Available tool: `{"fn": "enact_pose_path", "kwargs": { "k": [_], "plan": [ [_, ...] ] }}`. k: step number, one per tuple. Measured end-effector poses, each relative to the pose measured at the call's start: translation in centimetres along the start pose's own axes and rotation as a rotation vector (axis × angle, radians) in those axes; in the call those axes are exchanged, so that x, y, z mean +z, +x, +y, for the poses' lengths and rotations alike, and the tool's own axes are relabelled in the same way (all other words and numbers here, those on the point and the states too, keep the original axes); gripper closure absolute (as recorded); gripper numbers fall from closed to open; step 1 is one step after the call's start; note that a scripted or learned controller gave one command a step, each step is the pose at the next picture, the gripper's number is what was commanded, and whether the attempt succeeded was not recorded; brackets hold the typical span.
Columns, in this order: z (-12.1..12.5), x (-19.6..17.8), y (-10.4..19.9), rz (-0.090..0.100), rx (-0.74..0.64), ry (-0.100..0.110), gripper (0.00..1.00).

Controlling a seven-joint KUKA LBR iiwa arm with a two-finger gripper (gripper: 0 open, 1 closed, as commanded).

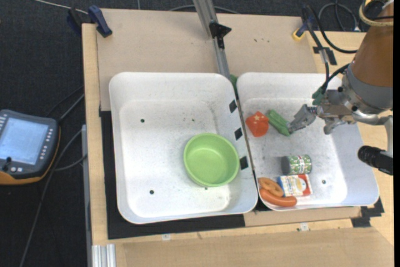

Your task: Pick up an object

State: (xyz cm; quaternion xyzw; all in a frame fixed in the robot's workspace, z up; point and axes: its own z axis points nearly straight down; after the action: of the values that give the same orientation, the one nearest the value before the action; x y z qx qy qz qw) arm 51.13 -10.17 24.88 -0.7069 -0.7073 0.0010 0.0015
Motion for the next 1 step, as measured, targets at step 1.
{"fn": "enact_pose_path", "kwargs": {
  "k": [1],
  "plan": [
    [0.56,4.32,-0.03,0.0,0.0,-0.001,0.0]
  ]
}}
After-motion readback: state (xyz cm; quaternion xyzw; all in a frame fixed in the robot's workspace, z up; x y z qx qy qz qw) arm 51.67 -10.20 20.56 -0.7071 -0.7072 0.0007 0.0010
